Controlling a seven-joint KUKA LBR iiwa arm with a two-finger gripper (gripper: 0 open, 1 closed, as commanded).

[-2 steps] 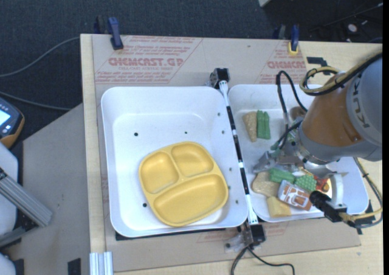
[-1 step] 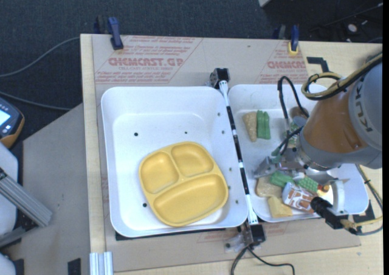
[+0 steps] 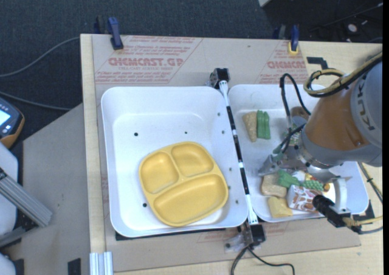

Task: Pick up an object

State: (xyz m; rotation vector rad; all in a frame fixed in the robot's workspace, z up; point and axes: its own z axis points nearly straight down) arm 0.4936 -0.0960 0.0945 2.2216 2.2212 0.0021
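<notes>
Camera view: grey arm's gripper low over the lower-right clutter of small food-like toys; claw state can't tell; crowding risks a miss.

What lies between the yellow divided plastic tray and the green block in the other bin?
In the camera view, the two bins' adjoining white rims and a tan block lie between the yellow divided plastic tray and the green block.

I read red print on the brown board under the bins: "CHEMCAST GP" at the upper left, repeated partly at the upper right above the right bin. Smaller lines beneath it are too fine for me. On the arm I make out "KU".
</notes>
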